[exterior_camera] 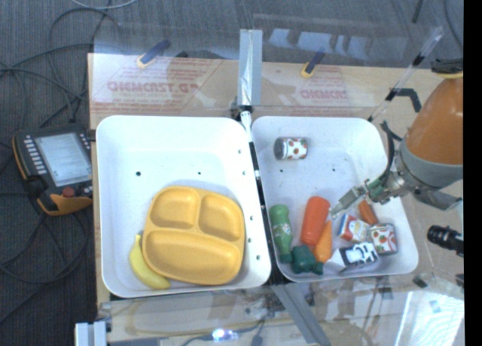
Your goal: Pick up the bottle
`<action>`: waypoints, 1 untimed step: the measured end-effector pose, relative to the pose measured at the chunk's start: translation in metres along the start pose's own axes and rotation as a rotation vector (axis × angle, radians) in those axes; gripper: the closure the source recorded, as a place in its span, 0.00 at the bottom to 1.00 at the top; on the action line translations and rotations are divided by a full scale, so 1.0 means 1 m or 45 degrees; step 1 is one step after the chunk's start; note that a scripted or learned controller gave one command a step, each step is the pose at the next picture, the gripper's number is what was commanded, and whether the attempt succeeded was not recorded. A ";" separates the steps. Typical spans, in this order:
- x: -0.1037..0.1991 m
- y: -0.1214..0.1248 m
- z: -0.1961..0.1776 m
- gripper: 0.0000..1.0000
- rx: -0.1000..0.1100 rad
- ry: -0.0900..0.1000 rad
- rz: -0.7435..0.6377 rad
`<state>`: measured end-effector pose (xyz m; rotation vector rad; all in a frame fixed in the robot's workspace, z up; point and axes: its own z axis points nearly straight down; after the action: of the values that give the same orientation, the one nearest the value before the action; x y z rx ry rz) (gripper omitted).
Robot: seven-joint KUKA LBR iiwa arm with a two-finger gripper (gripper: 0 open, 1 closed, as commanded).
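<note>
A fixed camera looks down at a slant on two shallow white bins set side by side on a counter point(151, 84). The bottle point(281, 228), green with a pale label band, lies flat in the right bin point(331, 130), close to that bin's left wall and in the lower middle of the frame. Its long axis runs nearly straight up and down the frame, tilted only slightly. Which end is the cap cannot be made out with certainty; the lower end meets a darker green lump.

The gripper point(360, 195) reaches in from the right of the frame, on a grey arm with an orange band, and hangs over the right part of the same bin. Its jaws look slightly spread with nothing between them, though the view is small and not sharp there. The bottle lies to the left of the jaws and somewhat lower in the frame, well apart from them.

Between jaws and bottle lies an orange carrot-like piece point(315, 220), roughly parallel to the bottle and just beside it. Small cartons point(369, 240) cluster below the gripper. A small can point(291, 148) sits toward the top of the bin. The left bin point(143, 148) holds a yellow divided tray point(197, 233).
</note>
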<state>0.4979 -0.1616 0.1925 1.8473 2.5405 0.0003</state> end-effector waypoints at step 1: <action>0.026 0.069 0.099 0.00 -0.006 -0.007 0.027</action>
<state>0.5557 -0.1158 0.0934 1.8696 2.5147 0.0011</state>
